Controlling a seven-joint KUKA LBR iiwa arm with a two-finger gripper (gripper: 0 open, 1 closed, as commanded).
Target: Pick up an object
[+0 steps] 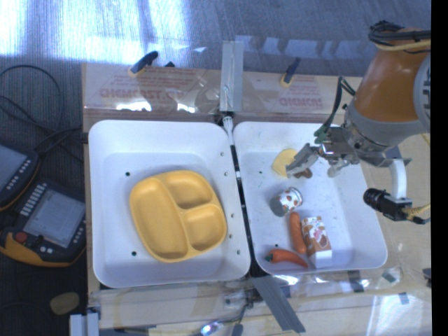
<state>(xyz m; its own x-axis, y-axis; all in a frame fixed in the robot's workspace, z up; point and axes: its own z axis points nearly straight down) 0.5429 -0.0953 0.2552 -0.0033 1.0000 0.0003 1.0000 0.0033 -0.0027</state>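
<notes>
Several small objects lie in the right bin (357, 219): a pale yellow round piece (282, 162), a small red-and-white can (290, 200), an orange carrot (297, 232), a second orange piece (286, 257) near the front wall, and a red-and-white carton (318, 240). My gripper (320, 162) hangs over the bin's back half, just right of the yellow piece, on the grey arm with its orange band (392, 82). The fingers (302, 161) stand apart, open, with nothing between them.
The left bin (112, 152) holds a yellow divided plate (178, 214). A metal divider rail (232, 82) runs between the bins at the back. A black control pendant (42, 215) lies left of the bench. A black cable fitting (383, 201) hangs by the right bin's edge.
</notes>
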